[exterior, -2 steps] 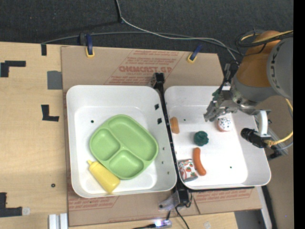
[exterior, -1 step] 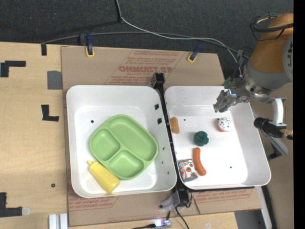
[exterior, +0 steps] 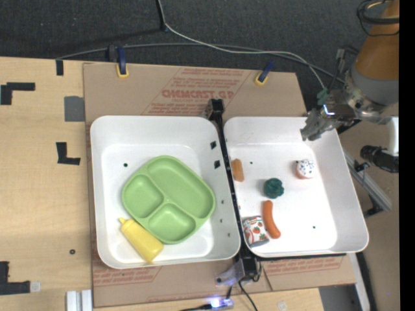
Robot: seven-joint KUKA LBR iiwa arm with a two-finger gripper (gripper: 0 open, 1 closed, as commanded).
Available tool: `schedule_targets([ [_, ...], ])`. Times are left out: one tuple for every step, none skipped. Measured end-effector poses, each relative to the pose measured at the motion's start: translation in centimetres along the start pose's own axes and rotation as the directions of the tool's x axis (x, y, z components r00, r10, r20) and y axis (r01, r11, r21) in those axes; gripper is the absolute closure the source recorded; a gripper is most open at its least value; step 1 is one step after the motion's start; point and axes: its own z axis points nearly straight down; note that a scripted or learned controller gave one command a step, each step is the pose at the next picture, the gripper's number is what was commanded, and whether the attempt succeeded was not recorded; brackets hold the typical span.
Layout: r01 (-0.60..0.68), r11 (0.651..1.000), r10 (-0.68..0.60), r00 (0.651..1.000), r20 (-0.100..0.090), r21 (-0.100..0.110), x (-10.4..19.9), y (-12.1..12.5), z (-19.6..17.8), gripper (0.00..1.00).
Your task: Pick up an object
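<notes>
The gripper (exterior: 313, 129) hovers at the right bin's (exterior: 347, 193) one o'clock corner, jaws' state unclear; it should descend squarely over the white ball (exterior: 305, 168).

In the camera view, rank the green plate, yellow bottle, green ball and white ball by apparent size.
1. green plate
2. yellow bottle
3. green ball and white ball: too alike to rank

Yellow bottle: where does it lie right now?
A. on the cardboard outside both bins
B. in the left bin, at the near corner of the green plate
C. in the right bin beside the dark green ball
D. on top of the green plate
B: the yellow bottle lies on the left bin floor against the green plate at its near left corner.
</notes>
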Motion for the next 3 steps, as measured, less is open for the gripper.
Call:
schedule_targets([
  [0.005, 1.0, -0.005, 1.0, -0.003, 0.005, 6.0, 0.0, 0.8, 1.0],
  [0.002, 1.0, -0.002, 1.0, -0.002, 0.008, 10.3, -1.5, 1.9, 1.0],
  [0.004, 1.0, -0.004, 1.0, -0.002, 0.008, 15.7, -2.3, 3.8, 1.0],
])
